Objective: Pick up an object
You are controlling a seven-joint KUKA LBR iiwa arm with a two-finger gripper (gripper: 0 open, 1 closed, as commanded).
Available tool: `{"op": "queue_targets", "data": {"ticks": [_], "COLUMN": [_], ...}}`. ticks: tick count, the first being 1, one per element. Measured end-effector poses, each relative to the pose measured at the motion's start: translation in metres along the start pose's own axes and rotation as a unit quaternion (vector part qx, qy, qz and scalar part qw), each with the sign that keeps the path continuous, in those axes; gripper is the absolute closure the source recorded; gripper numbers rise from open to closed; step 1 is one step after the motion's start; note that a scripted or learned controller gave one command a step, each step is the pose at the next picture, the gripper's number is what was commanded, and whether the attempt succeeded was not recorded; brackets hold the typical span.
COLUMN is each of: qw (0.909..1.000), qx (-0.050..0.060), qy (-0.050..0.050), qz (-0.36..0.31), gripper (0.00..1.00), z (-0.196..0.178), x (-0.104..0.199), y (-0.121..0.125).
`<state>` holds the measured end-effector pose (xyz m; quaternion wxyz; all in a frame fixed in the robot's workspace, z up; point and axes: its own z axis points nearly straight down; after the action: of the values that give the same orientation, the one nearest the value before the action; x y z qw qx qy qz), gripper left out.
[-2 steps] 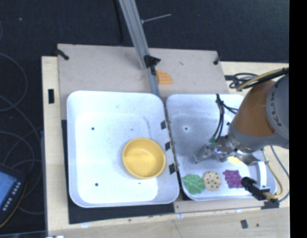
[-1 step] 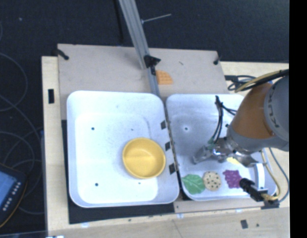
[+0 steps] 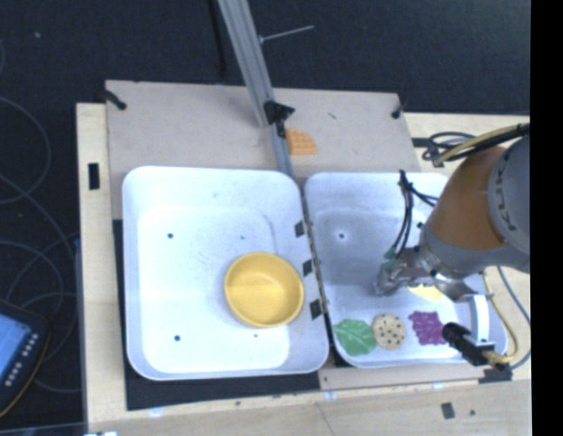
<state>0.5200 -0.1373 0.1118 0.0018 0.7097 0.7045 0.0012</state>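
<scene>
Arm (image 3: pixel 477 216) covers right bin's (image 3: pixel 354 230) right edge; gripper (image 3: pixel 391 280) blurry, open or closed can't tell; yellow scrap (image 3: pixel 429 292) half hidden beside it

Bowl (image 3: pixel 263 289) in left bin (image 3: pixel 172 207), leaf (image 3: pixel 355 335), cookie (image 3: pixel 388 331), grapes (image 3: pixel 426 326) in a row along right bin's (image 3: pixel 354 216) near edge

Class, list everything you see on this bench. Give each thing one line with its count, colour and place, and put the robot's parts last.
left bin: one, white, left on the bench
right bin: one, white, touching the left bin's right side
bowl: one, yellow, left bin, near its right wall
leaf-shaped piece: one, green, right bin, front edge
cookie: one, tan with dark specks, right of the leaf-shaped piece
grape bunch: one, purple, right of the cookie
metal rail: one, grey, slanting behind the bins
arm: one, grey and orange, over the right bin
end effector: one, grey, low in the right bin
</scene>
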Motion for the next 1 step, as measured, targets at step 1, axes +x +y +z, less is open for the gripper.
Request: {"op": "queue_targets", "data": {"ticks": [1], "qw": [1.0000], "qx": [-0.001], "qy": [-0.001], "qz": [-0.001], "gripper": [1.00], "z": [-0.0477], "x": [-0.0094], "y": [0.0058]}}
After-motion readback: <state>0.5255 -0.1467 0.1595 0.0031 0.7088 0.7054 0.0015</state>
